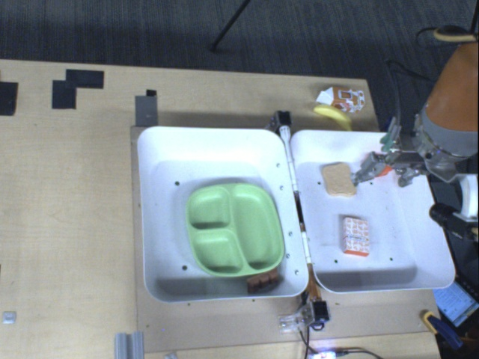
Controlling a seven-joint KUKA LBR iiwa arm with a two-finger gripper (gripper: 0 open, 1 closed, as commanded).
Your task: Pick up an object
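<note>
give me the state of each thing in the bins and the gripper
green tray: upright, flat in left bin
brown item: partly hidden under tray's near edge
tan slab: flat in right bin, free
patterned box: flat in right bin, untouched
gripper: low beside the slab, holding nothing visible

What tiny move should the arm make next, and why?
Probably a short shift toward the tan block and then down. The gripper sits just beside that block in the right bin, nearer to it than to the patterned packet.
</note>
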